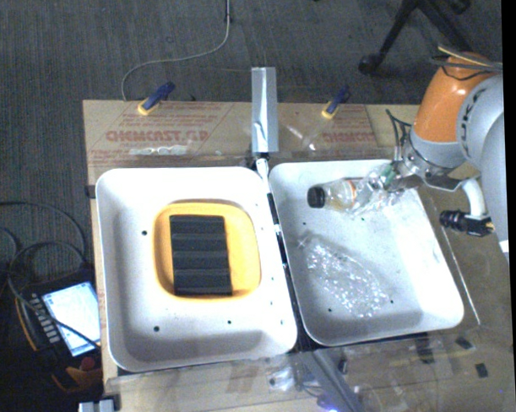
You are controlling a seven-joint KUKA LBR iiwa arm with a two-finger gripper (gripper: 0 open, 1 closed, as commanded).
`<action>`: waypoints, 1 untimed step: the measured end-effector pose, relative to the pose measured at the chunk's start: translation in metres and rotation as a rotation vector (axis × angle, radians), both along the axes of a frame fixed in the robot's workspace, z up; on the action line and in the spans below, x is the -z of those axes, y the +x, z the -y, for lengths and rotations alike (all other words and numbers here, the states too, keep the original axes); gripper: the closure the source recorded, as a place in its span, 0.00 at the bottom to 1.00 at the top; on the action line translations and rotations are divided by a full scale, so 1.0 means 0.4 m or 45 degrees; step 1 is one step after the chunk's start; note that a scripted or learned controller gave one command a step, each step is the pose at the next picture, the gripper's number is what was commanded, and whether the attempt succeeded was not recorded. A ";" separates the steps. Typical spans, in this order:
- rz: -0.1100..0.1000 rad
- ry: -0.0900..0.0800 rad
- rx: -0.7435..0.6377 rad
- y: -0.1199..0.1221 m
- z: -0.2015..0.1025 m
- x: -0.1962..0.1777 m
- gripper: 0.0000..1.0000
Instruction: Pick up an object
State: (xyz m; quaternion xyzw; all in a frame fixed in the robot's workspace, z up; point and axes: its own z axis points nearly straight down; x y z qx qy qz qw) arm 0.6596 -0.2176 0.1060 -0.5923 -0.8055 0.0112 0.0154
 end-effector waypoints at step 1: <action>-0.004 0.018 -0.069 0.015 0.014 0.006 0.00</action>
